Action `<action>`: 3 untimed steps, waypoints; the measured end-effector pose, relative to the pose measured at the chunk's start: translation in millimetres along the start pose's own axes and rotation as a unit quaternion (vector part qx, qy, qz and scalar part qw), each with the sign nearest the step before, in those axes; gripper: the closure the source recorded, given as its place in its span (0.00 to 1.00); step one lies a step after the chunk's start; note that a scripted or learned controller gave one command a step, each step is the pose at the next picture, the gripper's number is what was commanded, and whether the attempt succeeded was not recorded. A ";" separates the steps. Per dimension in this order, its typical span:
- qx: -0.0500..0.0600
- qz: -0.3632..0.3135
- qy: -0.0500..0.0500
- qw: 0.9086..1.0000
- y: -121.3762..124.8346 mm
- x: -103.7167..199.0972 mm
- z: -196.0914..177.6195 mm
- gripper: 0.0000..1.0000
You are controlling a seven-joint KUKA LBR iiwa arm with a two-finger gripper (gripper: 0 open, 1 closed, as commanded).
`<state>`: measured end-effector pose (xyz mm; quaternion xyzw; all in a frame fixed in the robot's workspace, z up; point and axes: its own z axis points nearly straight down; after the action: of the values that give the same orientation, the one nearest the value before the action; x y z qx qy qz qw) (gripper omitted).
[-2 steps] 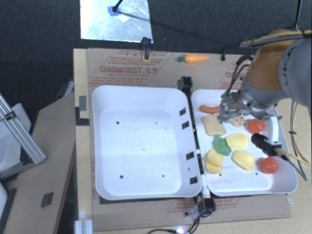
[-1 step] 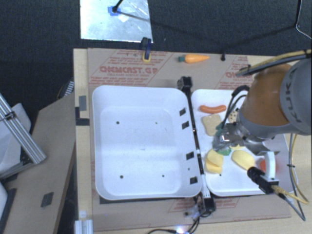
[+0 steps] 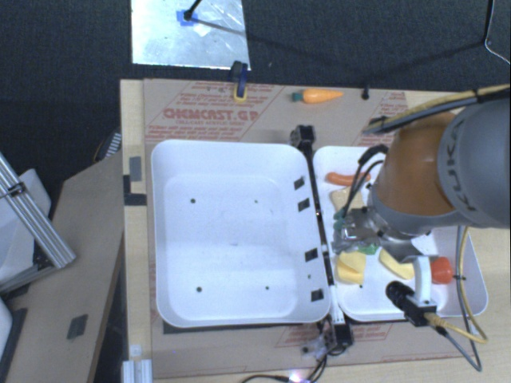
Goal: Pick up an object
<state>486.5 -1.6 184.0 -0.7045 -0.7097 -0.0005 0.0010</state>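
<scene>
From above, the arm (image 3: 435, 170) reaches over the right bin (image 3: 477, 294), its pincer (image 3: 351, 234) low near that bin's left wall; I cannot tell its state. A yellow piece (image 3: 350, 270) lies just below it, an orange carrot-like piece (image 3: 342, 179) nearer the far edge. The board (image 3: 211, 112) reads "CHEMCAST GP". The left bin (image 3: 231, 230) sits alongside.
</scene>
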 end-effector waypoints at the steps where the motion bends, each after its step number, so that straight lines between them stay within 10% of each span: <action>1: -0.008 0.001 -0.002 1.000 93.4 -12.7 -73.4 1.00; 3: 0.000 -0.004 0.002 1.000 69.6 244.0 -37.4 1.00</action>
<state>554.3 242.8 222.0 -0.7017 -0.7124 -0.0026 0.0024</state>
